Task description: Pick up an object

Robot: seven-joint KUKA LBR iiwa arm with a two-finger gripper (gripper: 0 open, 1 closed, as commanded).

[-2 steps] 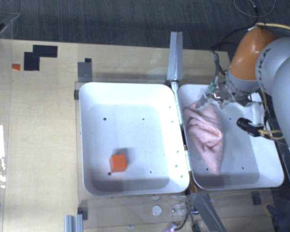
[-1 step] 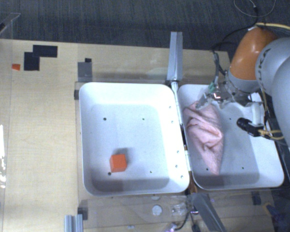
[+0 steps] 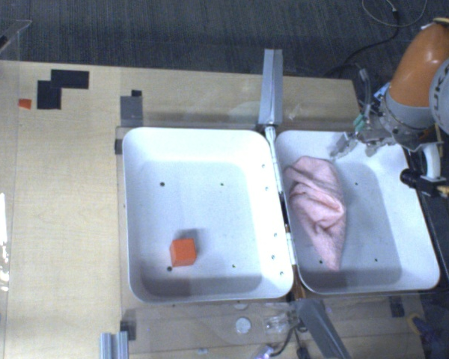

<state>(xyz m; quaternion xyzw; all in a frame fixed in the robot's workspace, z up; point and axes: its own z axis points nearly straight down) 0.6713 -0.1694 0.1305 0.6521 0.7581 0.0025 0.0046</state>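
Lying crumpled at centre right, the cloth [image 3: 318,204] looks soft and light; a raised fold should be pinched. The state of the jaws of the gripper [image 3: 349,144] cannot be told.

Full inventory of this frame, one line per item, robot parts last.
left bin: 1, white, centre of the bench.
right bin: 1, white, right of the left bin, sharing the divider.
orange block: 1, orange, lower left area of the left bin.
pink cloth: 1, pale pink, crumpled, left half of the right bin.
metal rail: 1, grey, at the far end of the gap between the bins.
black marks: 1 group, black, far left of the bench top.
small orange marker: 1, orange, beside the black marks.
cable: 1, thin, pale, looped on the dark floor beyond the bench.
arm: 1, grey with an orange band, reaching in from the right.
gripper: 1, metallic, over the right bin's far edge, above the cloth.
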